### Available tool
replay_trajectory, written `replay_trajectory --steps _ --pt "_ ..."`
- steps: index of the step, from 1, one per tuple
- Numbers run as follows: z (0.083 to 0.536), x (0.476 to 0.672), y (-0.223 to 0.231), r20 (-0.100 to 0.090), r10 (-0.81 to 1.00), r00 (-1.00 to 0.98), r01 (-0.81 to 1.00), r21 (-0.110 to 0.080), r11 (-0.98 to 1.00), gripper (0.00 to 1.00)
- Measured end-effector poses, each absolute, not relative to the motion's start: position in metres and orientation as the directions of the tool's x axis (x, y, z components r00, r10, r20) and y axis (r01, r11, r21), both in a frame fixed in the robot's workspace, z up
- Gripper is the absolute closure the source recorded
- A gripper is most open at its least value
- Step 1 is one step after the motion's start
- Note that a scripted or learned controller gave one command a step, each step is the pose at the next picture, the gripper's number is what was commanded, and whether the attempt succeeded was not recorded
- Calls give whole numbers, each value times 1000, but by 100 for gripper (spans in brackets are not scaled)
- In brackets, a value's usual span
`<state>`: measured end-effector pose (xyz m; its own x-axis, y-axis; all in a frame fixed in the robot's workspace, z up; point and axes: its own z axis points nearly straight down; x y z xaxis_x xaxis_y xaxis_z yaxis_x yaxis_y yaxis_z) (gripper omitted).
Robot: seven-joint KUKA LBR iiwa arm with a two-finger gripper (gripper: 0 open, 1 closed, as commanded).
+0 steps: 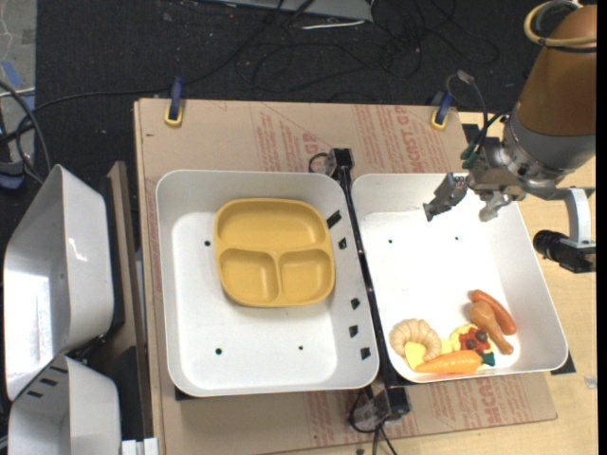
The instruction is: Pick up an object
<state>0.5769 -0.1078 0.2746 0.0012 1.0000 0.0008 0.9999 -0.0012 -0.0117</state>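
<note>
Gripper (468,198) up over the far edge of the right bin (417,263), fingers spread apart with nothing between them, so released and carrying zip. All the pickable stuff piled into the near corner of that bin, well apart from the gripper: a pair of toy sausages (492,316), a toy carrot (450,362) lying flat along the near wall, a pale toy shrimp (413,332) with a yellow piece (416,354) tucked against it, plus a small jumble of red, green and yellow bits (473,339) in the middle. Yellow divided plate (275,251) sitting alone in the left bin (185,282), probably too flat and wide for a two-finger pinch anyway. Biggest risk, judging from the layout: everything touching or nearly touching, so a finger coming down likely to land on a neighbour and shove the pile instead of straddling one item. Carrot hugging the wall, meaning not much room for a finger on that side and a decent chance of clipping the bin rim. Sausages rounded and smooth-looking, so prone to squirting out of a pinch if caught off-centre. Shrimp looking like the least crowded target, though still tight against the yellow piece. Long slanted reach across the bin too, so small aim errors mattering more.
</note>
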Motion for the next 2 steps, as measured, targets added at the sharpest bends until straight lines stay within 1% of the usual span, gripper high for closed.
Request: replay_trajectory --steps 1,2 --pt "281 579 -108 -1 1000 -1 1000 0 1 0" --pt "223 579 -117 0 1000 2 1000 -5 -2 0"
